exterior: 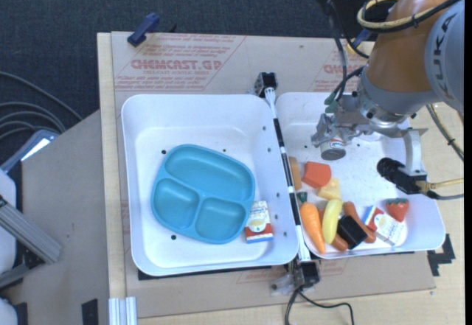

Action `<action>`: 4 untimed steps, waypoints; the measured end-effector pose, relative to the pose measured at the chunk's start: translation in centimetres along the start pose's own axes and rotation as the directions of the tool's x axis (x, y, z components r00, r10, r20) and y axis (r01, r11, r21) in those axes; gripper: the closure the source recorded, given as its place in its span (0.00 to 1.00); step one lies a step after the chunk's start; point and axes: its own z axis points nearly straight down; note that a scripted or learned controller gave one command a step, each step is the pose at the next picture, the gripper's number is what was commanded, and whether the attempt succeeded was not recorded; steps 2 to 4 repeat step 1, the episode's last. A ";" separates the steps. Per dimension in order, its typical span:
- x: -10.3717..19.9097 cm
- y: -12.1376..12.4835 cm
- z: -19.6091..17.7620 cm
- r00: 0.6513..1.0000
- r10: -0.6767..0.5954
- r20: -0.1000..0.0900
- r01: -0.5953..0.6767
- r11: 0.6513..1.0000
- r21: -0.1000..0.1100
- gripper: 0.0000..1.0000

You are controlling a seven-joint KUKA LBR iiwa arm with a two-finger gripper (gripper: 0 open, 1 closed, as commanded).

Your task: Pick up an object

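My gripper point(331, 144) hangs low over the back part of the right bin point(428, 242), above its white floor. Just in front of it lies an orange-red block point(317, 174), with a pale yellow piece point(330, 189) beside that. Nearer the front edge are a carrot point(311, 224), a yellow banana-like piece point(332, 217), a reddish sausage point(354, 211), a black block point(352, 232), a white packet point(388, 228) and a strawberry point(398, 208). I see nothing between the gripper and the bin floor that it clearly holds.
The left bin point(140, 169) holds a blue divided plate point(203, 193) and a small carton point(258, 221) by its right wall. A black divider rail point(280, 147) separates the bins. A black fitting with a cable point(397, 175) sits right of the gripper.
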 end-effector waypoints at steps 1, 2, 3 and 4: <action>-1.0 -5.2 -6.4 1.000 0.002 0.001 -0.002 1.000 -0.001 1.00; -1.0 -5.2 -6.4 1.000 0.002 0.001 -0.002 1.000 -0.001 1.00; -1.0 -5.2 -6.4 1.000 0.002 0.001 -0.002 1.000 -0.001 1.00; -1.0 -5.2 -6.4 1.000 0.002 0.001 -0.002 1.000 -0.001 1.00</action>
